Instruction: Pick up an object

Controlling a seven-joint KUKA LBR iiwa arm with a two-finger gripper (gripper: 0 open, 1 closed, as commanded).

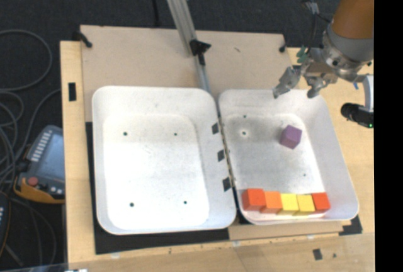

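So the jaws hang spread wide with nothing between them, up over the far rim of the right bin. The purple cube sits on that bin's floor, nearer the camera than the jaws and apart from them, while a row of orange-to-yellow blocks lines the near wall. The left bin sits right beside it on the table.

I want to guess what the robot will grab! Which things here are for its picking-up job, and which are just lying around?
For the job:
- two-finger gripper, open, nothing between its fingers
- small purple block in the right white bin
- row of orange and yellow blocks along that bin's near edge

Just lying about:
- left white bin
- slanted metal rail
- handheld controller and cables beside the bench
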